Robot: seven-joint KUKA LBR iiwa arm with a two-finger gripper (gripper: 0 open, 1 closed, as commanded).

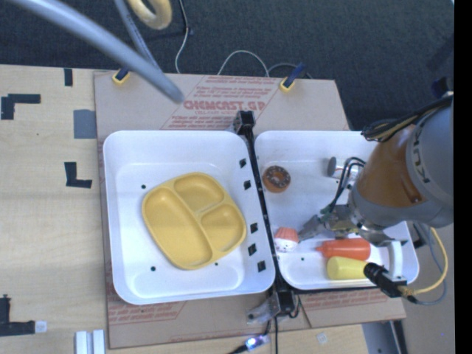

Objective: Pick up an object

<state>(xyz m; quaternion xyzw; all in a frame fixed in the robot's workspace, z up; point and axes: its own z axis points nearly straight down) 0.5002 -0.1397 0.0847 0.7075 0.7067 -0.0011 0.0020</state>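
The arm (402, 175) is reaching in from the right and hanging low over the right bin (310, 147), its grey body and orange band covering much of that bin's far side. The gripper (318, 226) is sitting down near the middle of the right bin, pointing toward the divider between the two bins, and I cannot tell how it is set, because the metal parts there are blurring together with the cables around them. Nothing is showing plainly in its grasp. Just beside its tip, toward the divider, a small red and white ball (286, 237) is lying on the bin floor. Further up the same bin a brown doughnut (276, 178) is resting near the divider, well apart from the gripper. Along the near side of the bin an orange carrot (344, 249) is lying lengthwise, and a yellow block (346, 268) is lying right next to it, closer to the rim; whether the two are touching I cannot say. A white cup (333, 167) is sitting near the arm, partly hidden. The left bin (118, 198) is holding a yellow divided plate (193, 220), lying flat near its middle with three compartments facing up. Both bins are resting on a sheet of cardboard (221, 98) on the wooden bench (44, 220).
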